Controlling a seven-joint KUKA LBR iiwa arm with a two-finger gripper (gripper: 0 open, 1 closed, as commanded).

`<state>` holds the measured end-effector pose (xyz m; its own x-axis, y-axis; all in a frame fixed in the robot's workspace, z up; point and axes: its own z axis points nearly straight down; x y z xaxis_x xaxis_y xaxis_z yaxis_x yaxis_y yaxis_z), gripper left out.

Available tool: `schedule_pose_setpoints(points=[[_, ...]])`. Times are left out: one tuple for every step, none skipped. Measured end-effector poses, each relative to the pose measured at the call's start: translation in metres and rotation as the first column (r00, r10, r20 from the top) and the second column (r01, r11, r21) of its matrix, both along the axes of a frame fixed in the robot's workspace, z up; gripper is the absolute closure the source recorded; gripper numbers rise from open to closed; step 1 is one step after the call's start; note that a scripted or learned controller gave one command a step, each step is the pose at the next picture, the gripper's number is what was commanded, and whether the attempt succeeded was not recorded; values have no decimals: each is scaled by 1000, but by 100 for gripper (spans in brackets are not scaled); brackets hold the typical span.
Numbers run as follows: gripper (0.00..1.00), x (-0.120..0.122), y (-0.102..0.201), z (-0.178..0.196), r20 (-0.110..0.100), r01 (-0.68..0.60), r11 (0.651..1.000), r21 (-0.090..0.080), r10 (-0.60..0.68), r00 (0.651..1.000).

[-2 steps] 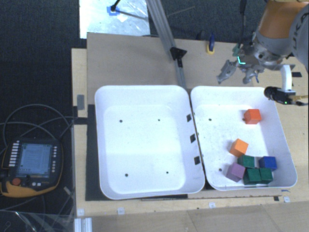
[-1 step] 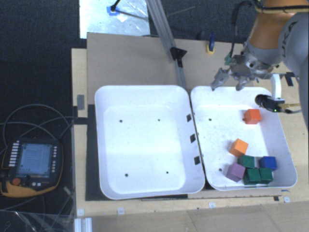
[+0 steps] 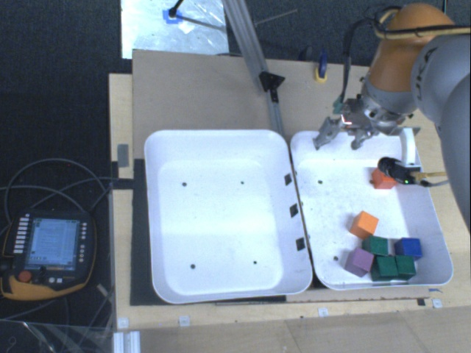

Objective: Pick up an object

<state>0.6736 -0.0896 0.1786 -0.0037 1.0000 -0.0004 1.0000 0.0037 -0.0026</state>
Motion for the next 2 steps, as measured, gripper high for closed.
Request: schedule_pose_setpoints(points=[[0,-3,8,-58,-2,-1,1000,1,1,1000],[100,-1,8,-43,6,-2,1000,1,2,1000]])
